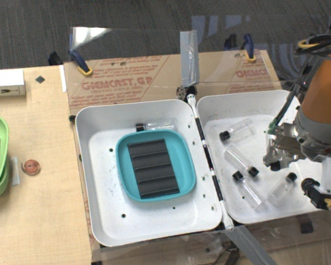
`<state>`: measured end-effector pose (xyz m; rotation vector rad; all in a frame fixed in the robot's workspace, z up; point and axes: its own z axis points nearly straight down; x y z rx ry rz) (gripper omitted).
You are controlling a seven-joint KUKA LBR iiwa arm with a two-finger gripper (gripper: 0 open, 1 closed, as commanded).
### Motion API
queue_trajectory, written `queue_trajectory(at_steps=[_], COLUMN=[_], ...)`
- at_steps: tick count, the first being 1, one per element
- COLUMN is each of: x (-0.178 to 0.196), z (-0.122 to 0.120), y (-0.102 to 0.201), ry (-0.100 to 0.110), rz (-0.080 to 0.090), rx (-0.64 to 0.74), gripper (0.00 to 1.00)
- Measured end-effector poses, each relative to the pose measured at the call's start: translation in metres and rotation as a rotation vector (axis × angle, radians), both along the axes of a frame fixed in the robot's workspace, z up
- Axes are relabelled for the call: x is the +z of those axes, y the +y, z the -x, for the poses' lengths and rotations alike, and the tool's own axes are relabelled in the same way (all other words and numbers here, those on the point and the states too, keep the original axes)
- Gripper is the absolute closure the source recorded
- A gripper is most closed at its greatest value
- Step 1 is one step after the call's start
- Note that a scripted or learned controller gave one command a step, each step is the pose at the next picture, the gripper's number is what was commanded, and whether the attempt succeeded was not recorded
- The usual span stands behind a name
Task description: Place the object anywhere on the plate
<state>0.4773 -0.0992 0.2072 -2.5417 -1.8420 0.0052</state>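
The arm comes in from the right and its tool hangs over the right bin, near the bin's right half. The tool is seen from above and is dark and crowded w/ metal parts, so I cannot tell if it is wide or narrow, or if anything is in it.

The task's things are clear plastic vials w/ black caps, lying loose on the floor of the right bin. One vial lies up-left of the tool, well apart. A second vial lies left of the tool, slanted, near but not touching as far as I can see. A third vial lies below-left of it. A fourth vial lies just below the tool; its upper end is very close to the tool, and contact is hard to judge.

One more vial lies in the left bin, just above the top edge of the teal plate. The plate sits in the middle of that bin and carries a dark ribbed block.

The vials are transparent, so their outlines are faint against the white. The arm's right part is cut off by the frame edge.
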Motion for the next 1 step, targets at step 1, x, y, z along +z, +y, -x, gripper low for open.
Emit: queue_trajectory(at_steps=[1], x=[-0.0073], z=[-0.0003], y=[0.0753], ry=[0.0], rz=[0.0], rx=[0.128], gripper=[1.0])
